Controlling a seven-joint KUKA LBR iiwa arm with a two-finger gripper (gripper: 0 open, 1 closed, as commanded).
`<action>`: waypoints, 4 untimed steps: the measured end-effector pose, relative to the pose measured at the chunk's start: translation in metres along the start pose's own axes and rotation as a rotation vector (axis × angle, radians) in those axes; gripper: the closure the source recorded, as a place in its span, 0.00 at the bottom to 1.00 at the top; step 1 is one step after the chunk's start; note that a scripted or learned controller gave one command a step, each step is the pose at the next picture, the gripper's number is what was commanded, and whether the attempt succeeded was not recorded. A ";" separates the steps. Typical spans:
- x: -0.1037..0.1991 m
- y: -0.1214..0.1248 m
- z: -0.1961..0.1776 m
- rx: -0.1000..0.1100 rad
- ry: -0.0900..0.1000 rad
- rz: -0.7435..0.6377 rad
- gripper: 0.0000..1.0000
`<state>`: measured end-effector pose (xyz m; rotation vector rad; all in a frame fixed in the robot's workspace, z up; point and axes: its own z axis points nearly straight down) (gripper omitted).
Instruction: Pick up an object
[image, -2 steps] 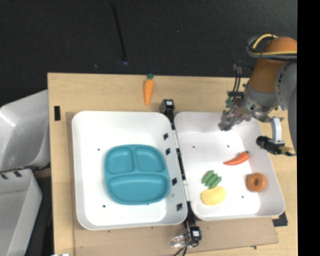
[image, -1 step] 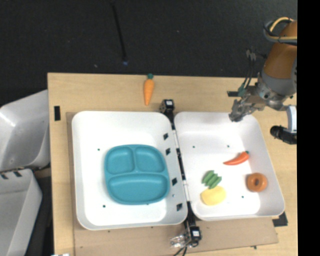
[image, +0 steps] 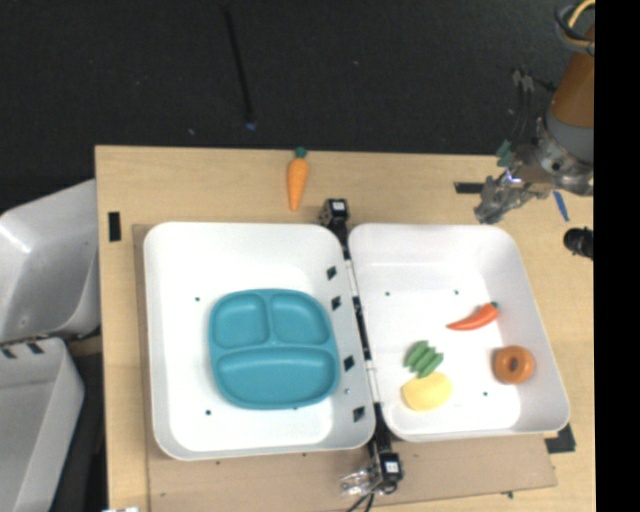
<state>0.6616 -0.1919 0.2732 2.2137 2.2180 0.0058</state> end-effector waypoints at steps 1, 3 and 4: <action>0.046 -0.019 0.008 0.008 0.002 -0.002 1.00; 0.164 -0.041 0.004 0.008 0.003 -0.004 1.00; 0.219 -0.048 0.018 0.009 0.004 -0.004 1.00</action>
